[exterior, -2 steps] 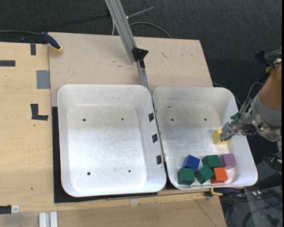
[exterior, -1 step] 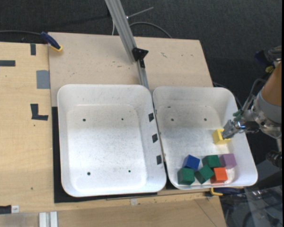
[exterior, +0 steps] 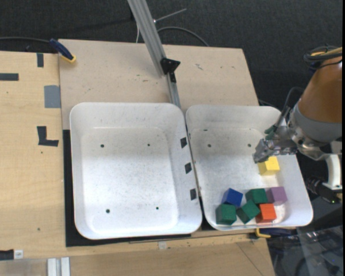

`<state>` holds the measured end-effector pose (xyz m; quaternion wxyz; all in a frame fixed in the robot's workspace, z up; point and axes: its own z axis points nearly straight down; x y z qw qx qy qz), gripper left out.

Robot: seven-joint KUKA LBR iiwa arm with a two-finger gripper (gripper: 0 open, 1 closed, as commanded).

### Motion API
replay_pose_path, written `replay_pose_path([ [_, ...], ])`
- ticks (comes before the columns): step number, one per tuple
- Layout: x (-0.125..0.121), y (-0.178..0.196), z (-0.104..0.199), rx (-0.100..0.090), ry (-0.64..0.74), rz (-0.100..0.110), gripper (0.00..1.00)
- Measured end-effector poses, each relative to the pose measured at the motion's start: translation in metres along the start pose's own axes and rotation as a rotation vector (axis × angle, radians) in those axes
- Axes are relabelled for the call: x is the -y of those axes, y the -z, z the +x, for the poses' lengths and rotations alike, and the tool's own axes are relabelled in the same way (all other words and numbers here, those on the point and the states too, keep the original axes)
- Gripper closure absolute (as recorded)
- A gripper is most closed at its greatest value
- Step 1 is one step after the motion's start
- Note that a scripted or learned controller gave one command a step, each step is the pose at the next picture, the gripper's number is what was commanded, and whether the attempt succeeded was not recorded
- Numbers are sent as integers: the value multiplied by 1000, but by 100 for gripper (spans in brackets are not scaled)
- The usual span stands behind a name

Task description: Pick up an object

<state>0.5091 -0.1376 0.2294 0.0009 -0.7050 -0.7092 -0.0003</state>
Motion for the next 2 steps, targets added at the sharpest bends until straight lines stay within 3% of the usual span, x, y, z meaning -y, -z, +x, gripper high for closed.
replay_pose_path([
  [2, -53, 7, 93, 0, 1, -1, 100],
])
